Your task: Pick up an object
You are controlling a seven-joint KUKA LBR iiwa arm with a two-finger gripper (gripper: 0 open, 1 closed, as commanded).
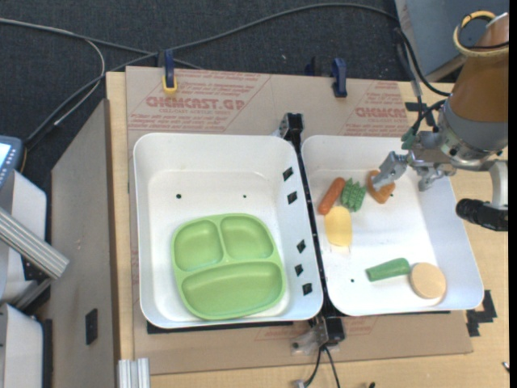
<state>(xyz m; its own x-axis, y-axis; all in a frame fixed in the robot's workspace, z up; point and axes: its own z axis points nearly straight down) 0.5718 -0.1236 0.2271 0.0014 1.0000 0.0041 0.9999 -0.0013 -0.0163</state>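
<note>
In the right bin (452,241), the claw (386,176) hangs over a small orange object (380,191) at the bin's far side, directly beneath its tips and seemingly touching. Whether it is gripped, I cannot tell. The piece is too stubby to show a long axis. A carrot (330,196) lies just left, running near-to-far.

Grey arm (477,124), orange band (483,63) above wrist, metal claw (393,168), black cables
</note>
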